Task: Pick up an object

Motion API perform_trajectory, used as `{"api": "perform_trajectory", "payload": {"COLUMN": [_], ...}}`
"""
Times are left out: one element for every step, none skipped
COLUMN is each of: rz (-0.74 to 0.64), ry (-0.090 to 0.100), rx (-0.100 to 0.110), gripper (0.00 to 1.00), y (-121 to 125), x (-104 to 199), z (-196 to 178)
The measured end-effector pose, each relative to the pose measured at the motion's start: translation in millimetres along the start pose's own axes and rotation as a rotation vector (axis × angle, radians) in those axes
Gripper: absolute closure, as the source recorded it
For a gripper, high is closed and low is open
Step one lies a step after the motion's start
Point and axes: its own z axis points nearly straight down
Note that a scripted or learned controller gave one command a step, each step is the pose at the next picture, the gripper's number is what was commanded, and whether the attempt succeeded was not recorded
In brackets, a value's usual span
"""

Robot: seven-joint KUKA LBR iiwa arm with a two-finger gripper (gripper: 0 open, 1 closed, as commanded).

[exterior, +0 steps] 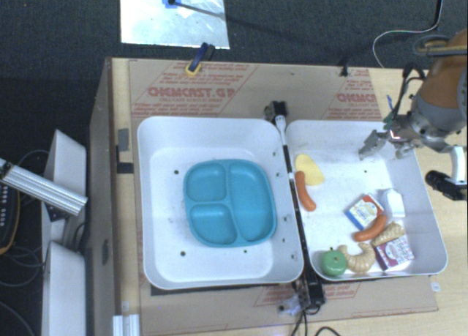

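Observation:
My gripper (385, 146) hangs over the far right part of the right bin (344, 140), open, with nothing between its fingers. Left of it lie a yellow piece (310, 170) and an orange sausage (305, 191) by the bin's left wall. Nearer the front sit a blue and white packet (363, 211), a white packet (392, 200), a second orange sausage (370, 228), a maroon packet (395, 253), a beige piece (361, 256) and a green apple (334, 262).
The left bin (161, 144) holds a blue compartment tray (228, 203). A divider rail (289, 181) runs between the two bins. The grey arm with its orange band (446, 86) enters from the right.

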Motion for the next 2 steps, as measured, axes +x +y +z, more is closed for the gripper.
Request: {"api": "perform_trajectory", "payload": {"rz": [0.003, 0.003], "ry": [0.001, -0.008], "rx": [0.001, -0.017], "gripper": [0.0, 0.0], "y": [-78.2, -108.1], "x": [10.1, 17.7], "z": [9.5, 32.8]}}
